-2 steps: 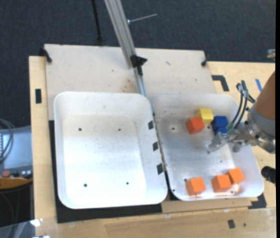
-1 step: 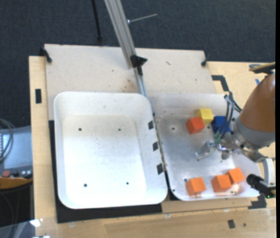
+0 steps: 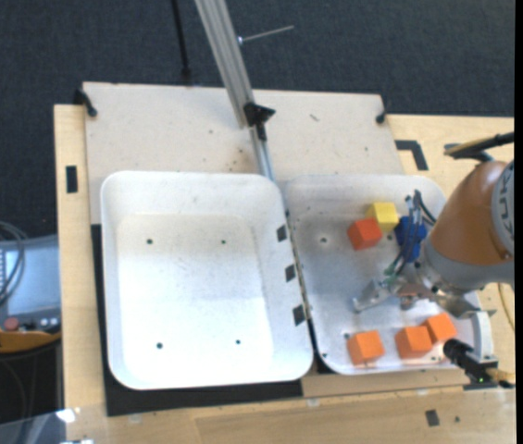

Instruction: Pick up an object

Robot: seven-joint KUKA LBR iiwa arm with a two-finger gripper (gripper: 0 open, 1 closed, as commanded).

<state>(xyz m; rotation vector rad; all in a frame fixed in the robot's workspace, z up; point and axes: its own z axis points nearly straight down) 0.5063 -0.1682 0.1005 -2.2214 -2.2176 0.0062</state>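
Bench bin point(image 3: 330, 345): orange block point(image 3: 366, 347) square-on.

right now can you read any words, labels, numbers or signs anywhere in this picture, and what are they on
None can be read.
Grey handheld device with a screen at the left edge: any text on it is too blurred to read.
Small black tabs on the wall between the two shallow white bins: no lettering visible.
Orange and yellow blocks in the right bin: plain faces, no marks.
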